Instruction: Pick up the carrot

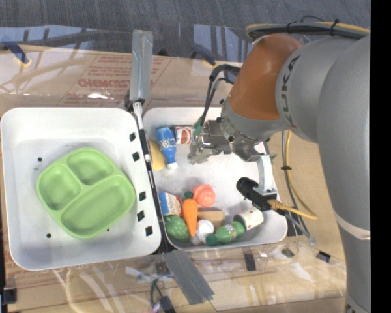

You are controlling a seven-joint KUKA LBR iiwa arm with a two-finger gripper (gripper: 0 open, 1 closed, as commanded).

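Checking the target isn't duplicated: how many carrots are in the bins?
1. The carrot lies in the right bin, near its front edge among other toy food; another might hide under the arm.

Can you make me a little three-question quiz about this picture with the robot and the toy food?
1. True or false: the orange toy carrot lies in the right white bin.
2. Which bin holds the green three-compartment plastic plate? A) left white bin B) right white bin
3. Fill in: the end effector hangs over the ___ part of the right bin, away from the carrot.

Key: 1 true. 2 A. 3 upper (far) part, near the blue toy bottle; the carrot sits at the near edge among other toy foods.
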